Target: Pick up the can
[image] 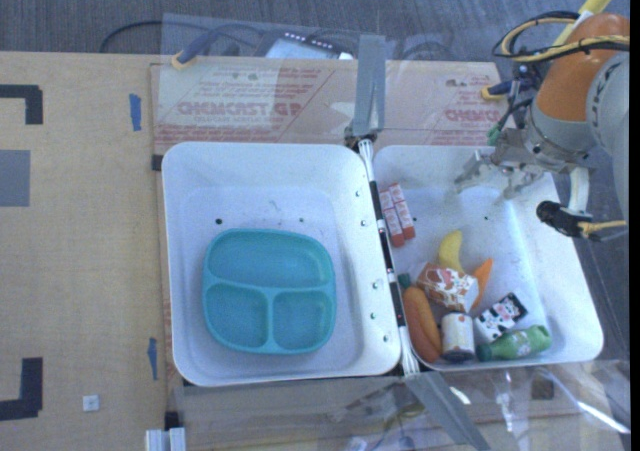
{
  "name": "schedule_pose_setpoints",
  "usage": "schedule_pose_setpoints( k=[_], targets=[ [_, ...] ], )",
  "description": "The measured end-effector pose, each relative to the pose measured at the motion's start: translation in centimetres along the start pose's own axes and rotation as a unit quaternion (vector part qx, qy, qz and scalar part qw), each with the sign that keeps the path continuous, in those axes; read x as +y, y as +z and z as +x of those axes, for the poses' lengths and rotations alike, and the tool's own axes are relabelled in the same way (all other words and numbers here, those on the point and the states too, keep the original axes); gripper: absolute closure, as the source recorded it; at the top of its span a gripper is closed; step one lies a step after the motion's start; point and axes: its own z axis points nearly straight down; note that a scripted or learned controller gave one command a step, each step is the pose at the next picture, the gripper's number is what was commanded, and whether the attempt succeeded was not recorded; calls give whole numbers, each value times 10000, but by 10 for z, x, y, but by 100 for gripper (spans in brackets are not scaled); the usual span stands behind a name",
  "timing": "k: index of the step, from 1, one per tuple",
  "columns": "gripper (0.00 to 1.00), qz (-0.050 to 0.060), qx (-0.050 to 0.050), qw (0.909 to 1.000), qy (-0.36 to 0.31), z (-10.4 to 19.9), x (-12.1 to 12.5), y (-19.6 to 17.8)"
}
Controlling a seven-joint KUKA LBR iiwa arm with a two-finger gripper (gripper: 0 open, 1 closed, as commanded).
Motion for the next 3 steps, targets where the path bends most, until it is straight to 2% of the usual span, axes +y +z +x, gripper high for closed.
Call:
schedule_pose_setpoints(
  k=[1, 2, 3],
  targets=[
    [0, 3, -165, 9576, 2877, 45, -15, 2],
    [0, -92, -96, 8606, 5090, 64, -90, 4],
    [0, -96, -98, 8185, 5743, 39, -38, 4]
  ],
)
